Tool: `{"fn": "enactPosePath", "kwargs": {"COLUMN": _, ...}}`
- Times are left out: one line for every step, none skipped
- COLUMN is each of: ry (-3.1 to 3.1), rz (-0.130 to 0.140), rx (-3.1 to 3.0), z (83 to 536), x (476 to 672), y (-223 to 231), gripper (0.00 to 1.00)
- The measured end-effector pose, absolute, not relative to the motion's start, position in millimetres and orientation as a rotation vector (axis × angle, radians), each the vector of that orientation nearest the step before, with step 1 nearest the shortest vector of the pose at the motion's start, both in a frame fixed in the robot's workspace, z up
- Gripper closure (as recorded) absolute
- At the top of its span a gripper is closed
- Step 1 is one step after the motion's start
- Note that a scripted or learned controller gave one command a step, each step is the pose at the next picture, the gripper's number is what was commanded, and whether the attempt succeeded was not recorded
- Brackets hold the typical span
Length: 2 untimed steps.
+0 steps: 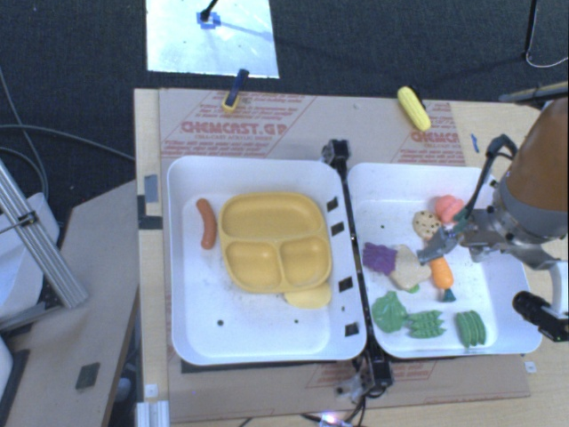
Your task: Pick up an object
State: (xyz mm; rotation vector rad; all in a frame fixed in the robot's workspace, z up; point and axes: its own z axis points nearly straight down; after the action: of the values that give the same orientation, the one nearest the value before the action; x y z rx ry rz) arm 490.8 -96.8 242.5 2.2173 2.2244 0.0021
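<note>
A worktop [293,118] carries two shallow white bins side by side, seen from above at a slant. The left bin [182,265] holds a yellow divided tray [271,241], with an orange-brown toy sausage [207,223] lying just beside the tray's left edge.

The right bin [382,189] holds a scatter of small toy foods. A grey arm reaches in from the right, and its gripper [442,243] hangs low over the middle of this bin. Whether it is released or clenched cannot be told from this angle.

The object closest under it is an orange toy carrot [442,274], lying just right of a pale tan piece [409,272]. The carrot looks like light, stiff, smooth plastic, so it would likely slip unless pinched across its narrow width near the middle.

Crowding is the main difficulty. A purple grape bunch [380,257] sits just left of the tan piece, a speckled cookie [426,224] and a pink piece [448,206] lie on the far side, and three green vegetables sit near the front: a leafy piece [388,313], a spiky piece [426,325] and a pea pod [471,327].

A yellow toy corn cob [413,108] lies outside the bins, on the far part of the worktop.
</note>
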Motion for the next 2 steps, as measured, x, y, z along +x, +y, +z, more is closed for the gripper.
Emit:
{"fn": "enactPosePath", "kwargs": {"ry": 2.224, "rz": -0.014, "rx": 2.233, "z": 93.5, "x": 481.8, "y": -148.8, "gripper": 0.0}}
{"fn": "enactPosePath", "kwargs": {"ry": 2.224, "rz": 0.006, "rx": 2.212, "z": 86.9, "x": 540.8, "y": -162.8, "gripper": 0.0}}
